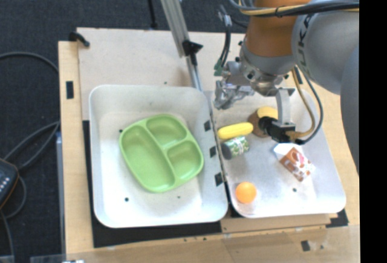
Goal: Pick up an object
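The right bin point(320, 189) holds several small objects. A yellow banana point(234, 130) lies near its left wall, with a small green can point(236, 147) just below it. An orange ball point(245, 193) sits at the bin's front left corner. A white and red carton point(294, 161) lies toward the right. A yellow and brown object point(265, 116) rests behind the banana, partly hidden by a black part of the arm. My gripper point(224, 97) hangs over the back left corner of the right bin, up and left of the banana, with nothing seen in it.
The left bin point(103, 195) holds a green divided plate point(162, 152). A slanted metal pole point(172, 11) rises behind the bins. The arm's orange band point(278, 11) and cables loom over the back of the right bin.
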### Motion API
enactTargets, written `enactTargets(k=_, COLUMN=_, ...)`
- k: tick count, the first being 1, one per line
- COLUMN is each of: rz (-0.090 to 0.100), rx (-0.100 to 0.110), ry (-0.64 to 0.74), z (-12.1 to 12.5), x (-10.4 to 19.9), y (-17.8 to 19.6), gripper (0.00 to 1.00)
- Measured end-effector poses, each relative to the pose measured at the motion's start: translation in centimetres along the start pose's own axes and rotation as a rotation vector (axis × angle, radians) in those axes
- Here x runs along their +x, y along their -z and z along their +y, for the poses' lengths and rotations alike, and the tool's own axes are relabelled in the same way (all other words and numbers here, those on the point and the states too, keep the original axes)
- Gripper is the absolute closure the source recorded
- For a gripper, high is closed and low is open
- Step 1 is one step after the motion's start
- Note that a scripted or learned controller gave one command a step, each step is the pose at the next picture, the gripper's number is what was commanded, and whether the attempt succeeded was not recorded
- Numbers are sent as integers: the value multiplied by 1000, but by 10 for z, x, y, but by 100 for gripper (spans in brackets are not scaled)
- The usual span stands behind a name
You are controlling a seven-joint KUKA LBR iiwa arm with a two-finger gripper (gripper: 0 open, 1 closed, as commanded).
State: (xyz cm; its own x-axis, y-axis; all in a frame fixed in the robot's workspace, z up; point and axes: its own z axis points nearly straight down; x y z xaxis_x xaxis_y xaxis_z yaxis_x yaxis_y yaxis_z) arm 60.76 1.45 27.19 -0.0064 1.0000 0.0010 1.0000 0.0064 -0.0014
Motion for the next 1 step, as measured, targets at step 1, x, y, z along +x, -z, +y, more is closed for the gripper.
enactTargets(k=1, rz=0, rx=1, ry=0, z=-23, x=42, y=-18, gripper=100)
